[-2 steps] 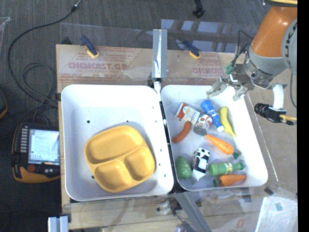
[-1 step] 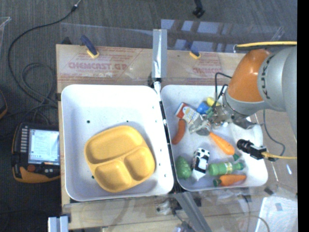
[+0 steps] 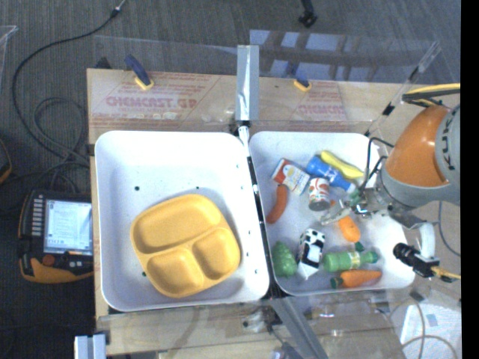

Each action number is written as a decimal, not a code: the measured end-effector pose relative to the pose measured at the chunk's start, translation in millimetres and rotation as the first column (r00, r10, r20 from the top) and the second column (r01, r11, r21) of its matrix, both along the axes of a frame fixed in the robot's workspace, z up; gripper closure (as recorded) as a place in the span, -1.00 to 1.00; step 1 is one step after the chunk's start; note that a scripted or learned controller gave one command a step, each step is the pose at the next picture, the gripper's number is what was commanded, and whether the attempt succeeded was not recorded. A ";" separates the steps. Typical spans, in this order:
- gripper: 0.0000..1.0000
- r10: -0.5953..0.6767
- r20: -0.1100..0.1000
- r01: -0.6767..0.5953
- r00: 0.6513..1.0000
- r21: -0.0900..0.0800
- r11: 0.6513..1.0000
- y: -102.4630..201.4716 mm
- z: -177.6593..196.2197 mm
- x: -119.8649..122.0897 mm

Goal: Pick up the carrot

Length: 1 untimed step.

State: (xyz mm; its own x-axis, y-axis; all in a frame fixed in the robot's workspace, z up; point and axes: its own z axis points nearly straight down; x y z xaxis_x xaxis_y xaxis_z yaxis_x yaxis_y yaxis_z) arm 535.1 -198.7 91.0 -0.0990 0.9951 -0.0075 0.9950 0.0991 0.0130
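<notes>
Lying near the front right corner of the right bin (image 3: 258,149) is the carrot (image 3: 361,278), orange, stretched out sideways with its green end pointing left. It rests flat on the bin floor, and nothing has hold of it. Just behind it, almost touching, lies a green bottle (image 3: 349,260), also on its side. Left of that stands a black-and-white cow toy (image 3: 310,249), and left again a green broccoli (image 3: 284,260), close to the wall between the bins.

Up from the bottle there's a small orange piece (image 3: 349,229); what it is I can't tell. Right above that piece hangs the gripper (image 3: 350,208), well back from the carrot, with the bottle between the two. How far open it stands I can't tell; the metal parts blur together from this angle. Behind it the arm (image 3: 415,159) comes in from the right, orange band bright over the bin's right wall.

Further back there's a can (image 3: 319,193), a yellow banana (image 3: 340,164) near the rear wall, a red-and-white carton (image 3: 290,176) and a red sausage (image 3: 277,204) slanting along the left wall.

Over in the left bin (image 3: 120,163) sits a yellow tray (image 3: 187,244) with three compartments. Both bins rest on the wooden surface (image 3: 172,103), and a pendant (image 3: 56,234) lies on the floor, far left.
</notes>
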 end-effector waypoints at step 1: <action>1.00 0.001 0.004 -0.001 1.000 0.000 1.000 0.6 10.0 1.7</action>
State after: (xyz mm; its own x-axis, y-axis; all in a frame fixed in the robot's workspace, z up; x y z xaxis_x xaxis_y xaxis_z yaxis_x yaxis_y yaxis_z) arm 536.8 -198.0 101.0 -0.0999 0.9950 -0.0075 0.9948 0.1000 0.0168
